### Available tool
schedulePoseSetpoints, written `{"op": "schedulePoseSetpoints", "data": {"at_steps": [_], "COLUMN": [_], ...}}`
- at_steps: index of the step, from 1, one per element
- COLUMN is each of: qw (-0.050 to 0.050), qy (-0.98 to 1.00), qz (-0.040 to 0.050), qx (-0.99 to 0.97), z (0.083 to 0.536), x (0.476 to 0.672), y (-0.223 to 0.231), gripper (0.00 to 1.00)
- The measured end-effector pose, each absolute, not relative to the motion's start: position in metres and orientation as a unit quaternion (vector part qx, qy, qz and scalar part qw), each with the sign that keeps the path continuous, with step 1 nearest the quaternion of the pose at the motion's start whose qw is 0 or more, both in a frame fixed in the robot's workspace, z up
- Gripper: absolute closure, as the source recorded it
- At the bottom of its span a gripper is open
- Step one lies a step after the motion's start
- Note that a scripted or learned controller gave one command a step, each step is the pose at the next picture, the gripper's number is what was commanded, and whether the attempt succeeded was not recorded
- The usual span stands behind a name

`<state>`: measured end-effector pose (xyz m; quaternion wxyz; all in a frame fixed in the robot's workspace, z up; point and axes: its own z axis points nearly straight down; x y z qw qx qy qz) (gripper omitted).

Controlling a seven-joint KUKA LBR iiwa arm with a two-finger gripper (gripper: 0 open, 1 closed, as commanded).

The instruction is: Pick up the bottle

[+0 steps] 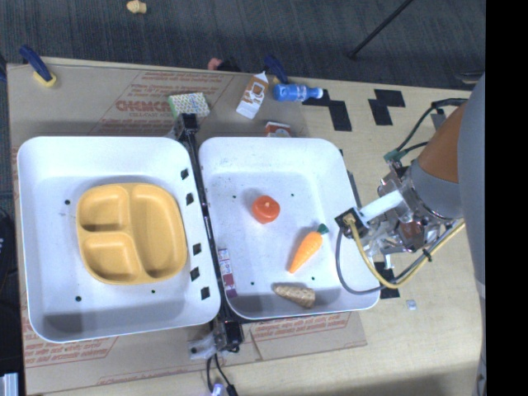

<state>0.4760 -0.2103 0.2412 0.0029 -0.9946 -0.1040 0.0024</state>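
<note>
One blue bottle [295, 93] lies on the bench [429, 337] beyond the two bins, outside both. The right bin [330, 155] holds one carrot [304, 250], one orange cap-like piece [266, 209] and one tan, possibly bread, item [294, 294]. The left bin [49, 163] holds one yellow tray [130, 232]. The gripper [394, 236] hangs off the right bin's edge.

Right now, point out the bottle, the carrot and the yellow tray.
bottle [290, 93]: camera view, on its blue body, behind the bins.
carrot [304, 251]: camera view, middle of its orange body.
yellow tray [132, 232]: camera view, on the ridge dividing its compartments.
</note>
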Motion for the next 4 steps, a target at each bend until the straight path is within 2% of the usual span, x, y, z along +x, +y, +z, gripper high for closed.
{"op": "schedulePoseSetpoints", "data": {"at_steps": [4], "qw": [0.003], "qy": [-0.104], "qz": [0.0029], "qx": [-0.995], "z": [0.233], "x": [0.476], "y": [-0.210], "gripper": [1.00]}}
